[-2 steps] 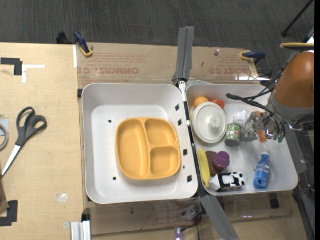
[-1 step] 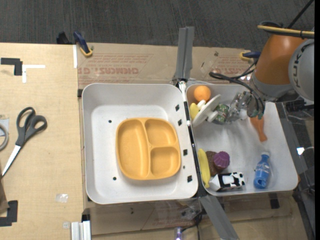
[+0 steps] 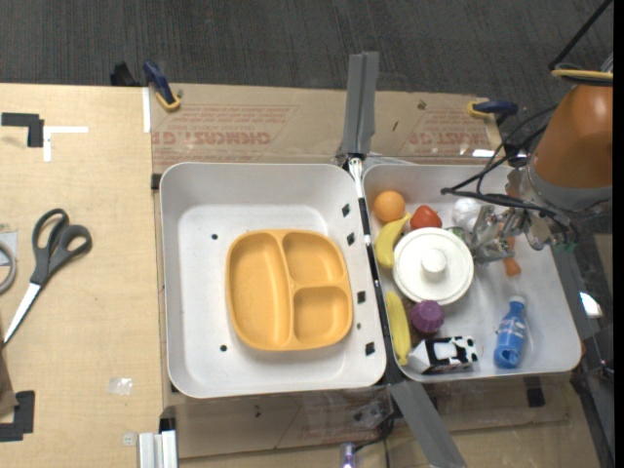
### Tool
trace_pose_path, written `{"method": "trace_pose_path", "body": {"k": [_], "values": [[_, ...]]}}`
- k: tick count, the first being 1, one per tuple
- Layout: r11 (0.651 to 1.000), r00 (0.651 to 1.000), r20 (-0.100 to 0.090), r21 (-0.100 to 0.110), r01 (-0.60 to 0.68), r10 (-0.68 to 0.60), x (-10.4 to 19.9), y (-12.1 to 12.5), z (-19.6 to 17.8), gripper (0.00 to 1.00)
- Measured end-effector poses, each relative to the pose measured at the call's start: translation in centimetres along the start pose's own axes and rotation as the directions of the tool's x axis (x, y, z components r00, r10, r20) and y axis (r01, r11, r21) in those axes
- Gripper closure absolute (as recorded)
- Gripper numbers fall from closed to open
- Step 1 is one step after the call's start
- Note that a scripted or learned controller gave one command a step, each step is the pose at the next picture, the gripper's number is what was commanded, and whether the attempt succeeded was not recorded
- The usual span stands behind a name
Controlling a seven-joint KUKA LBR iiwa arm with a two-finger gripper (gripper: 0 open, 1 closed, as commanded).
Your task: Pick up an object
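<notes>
At the frame's right edge, the grey arm with its orange band (image 3: 577,135) reaches down into the right-hand white bin (image 3: 556,359); its gripper (image 3: 507,230) hangs beside the round white lidded container (image 3: 433,263), and its grip state cannot be told.

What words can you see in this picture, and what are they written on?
Red print on the cardboard sheet behind the bins: it appears upside down or mirrored and too blurred to read for sure.
Blue bottle: label too small to read.
Black-and-white carton: no text legible.
</notes>
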State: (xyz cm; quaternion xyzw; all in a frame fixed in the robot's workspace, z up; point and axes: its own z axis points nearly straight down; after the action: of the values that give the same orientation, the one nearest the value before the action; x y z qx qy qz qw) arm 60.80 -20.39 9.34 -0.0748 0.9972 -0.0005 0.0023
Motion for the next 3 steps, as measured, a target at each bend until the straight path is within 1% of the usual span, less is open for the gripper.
{"method": "trace_pose_path", "body": {"k": [1, 2, 3], "values": [[0.839, 0.839, 0.003, -0.001, 0.545, -0.545, -0.1, -1.8, -4.7, 1.0], [0.838, 0.838, 0.002, -0.002, 0.545, -0.545, -0.1, -1.8, -4.7, 0.0], [0.816, 0.816, 0.001, -0.002, 0.579, -0.579, 4.0, 0.3, 0.1, 0.0]]}}
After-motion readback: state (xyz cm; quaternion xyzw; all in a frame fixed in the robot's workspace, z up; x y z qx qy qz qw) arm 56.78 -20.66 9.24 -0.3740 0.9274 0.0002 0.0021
